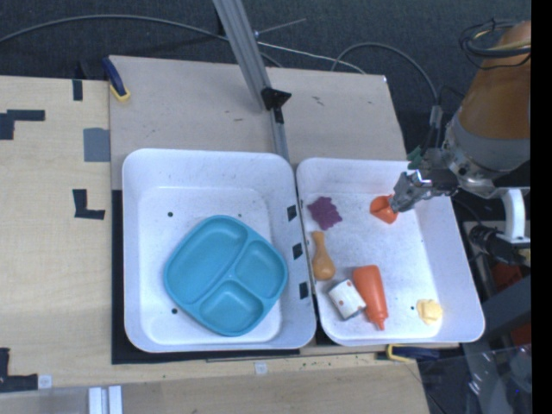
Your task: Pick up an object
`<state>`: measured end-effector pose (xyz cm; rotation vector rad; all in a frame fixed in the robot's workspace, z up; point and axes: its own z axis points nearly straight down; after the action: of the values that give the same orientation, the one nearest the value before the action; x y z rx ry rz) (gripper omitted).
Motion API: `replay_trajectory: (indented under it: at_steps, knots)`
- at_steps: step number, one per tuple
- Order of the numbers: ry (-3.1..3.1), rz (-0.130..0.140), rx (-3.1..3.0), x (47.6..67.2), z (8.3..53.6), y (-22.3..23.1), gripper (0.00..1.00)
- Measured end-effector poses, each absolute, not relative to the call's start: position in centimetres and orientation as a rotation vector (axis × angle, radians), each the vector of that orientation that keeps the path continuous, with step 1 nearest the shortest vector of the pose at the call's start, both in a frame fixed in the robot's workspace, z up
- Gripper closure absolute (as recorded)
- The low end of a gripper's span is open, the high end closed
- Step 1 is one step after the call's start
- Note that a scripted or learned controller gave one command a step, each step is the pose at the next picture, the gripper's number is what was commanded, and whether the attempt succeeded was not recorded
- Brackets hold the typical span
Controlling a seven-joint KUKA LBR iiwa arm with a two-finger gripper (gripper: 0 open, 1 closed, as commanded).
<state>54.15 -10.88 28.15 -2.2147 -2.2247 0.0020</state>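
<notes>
A: What's sitting where? The blue plastic divided tray (pixel 226 274) is lying in the left bin (pixel 138 231).

B: The small orange-red block (pixel 382 209) is resting in the right bin's (pixel 448 266) upper part, touching the gripper (pixel 404 194); grip unclear. Centre first, I'd judge.

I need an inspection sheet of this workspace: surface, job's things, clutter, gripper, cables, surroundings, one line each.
Surface: two shallow white bins side by side, left bin and right bin, on a pale wooden bench.
Job's things: in the right bin, a small orange-red block, a purple flat piece, a tan gourd-shaped toy, an orange carrot-shaped toy, a small white box, a small yellow piece.
Clutter: a blue divided plastic tray in the left bin.
Gripper: gripper above the block's right side; grasp cannot be judged.
Cables: black cables on the dark floor.
Surroundings: slanted grey metal pole.
</notes>
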Motion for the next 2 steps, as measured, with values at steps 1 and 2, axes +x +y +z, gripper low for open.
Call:
replay_trajectory:
  at_steps: [1, 2]
  knots:
    - [-2.227, 0.001, -2.212, 53.1, 27.6, -5.1, 1.00]
    - [-2.228, 0.001, -2.211, 53.0, 26.9, 0.7, 1.00]
